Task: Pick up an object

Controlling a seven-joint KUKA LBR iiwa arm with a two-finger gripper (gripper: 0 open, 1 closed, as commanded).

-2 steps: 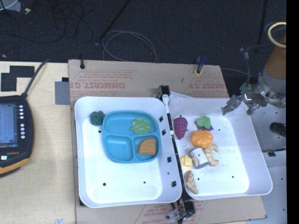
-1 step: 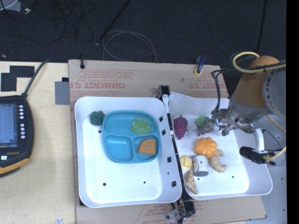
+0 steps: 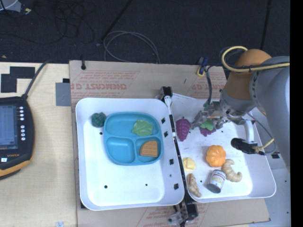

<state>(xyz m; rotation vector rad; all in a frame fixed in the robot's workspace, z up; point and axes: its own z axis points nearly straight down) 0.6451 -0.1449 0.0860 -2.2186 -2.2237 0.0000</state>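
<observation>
Worktop with two white bins; gripper [image 3: 208, 120] low in right bin [image 3: 265, 186], over purple grapes [image 3: 182, 128]. Finger state cannot be told. Grapes best centred between fingers before closing.

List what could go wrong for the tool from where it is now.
The tool sits low by two purple grape bunches, and; it could close on both or shove one against the bin divider. The orange pumpkin lies close below and may be knocked as the arm moves.
</observation>
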